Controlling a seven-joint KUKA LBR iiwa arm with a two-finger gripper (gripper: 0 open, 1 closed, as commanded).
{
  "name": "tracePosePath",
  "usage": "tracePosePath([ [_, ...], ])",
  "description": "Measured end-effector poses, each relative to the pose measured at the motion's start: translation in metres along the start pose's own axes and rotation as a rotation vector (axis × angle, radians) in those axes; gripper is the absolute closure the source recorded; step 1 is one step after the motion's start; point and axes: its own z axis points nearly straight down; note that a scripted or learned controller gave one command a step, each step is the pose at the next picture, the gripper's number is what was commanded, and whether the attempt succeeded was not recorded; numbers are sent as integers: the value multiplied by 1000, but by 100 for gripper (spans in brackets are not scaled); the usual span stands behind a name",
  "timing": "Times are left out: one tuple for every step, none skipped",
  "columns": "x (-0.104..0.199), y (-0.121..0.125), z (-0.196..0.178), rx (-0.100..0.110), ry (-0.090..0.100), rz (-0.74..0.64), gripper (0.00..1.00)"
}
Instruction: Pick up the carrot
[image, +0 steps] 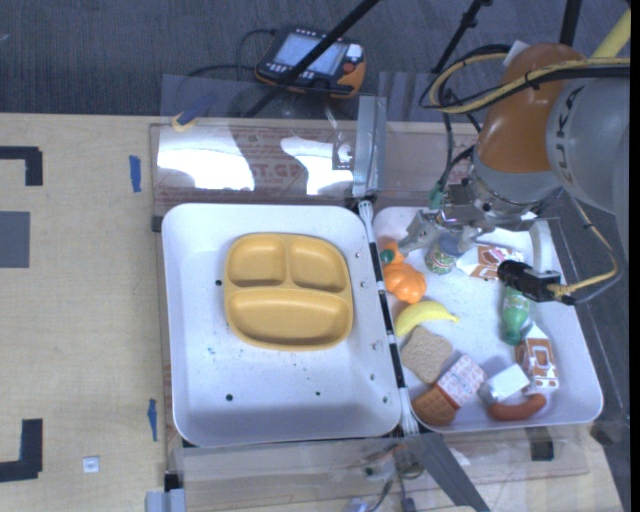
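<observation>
The carrot (392, 252) is a small orange stub at the right bin's (580, 400) far-left corner. The gripper (440, 240) hovers just right of it; can't tell its jaw state.

A yellow divided plate (289, 290) is seen in the left bin (190, 330). In the right bin (570, 350), the carrot (403, 279) lies at the left wall, above a banana (424, 317). The gripper (443, 232) hangs just right of the carrot.

Single fixed camera above bench (80, 300), slanted downward, both bins (190, 330) visible
</observation>
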Motion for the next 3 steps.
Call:
tracePosePath([
  [27,-20,0,2,1,-80,0],
  [67,22,0,-8,-3,-250,0],
  [31,14,-1,-3,-1,-438,0],
])
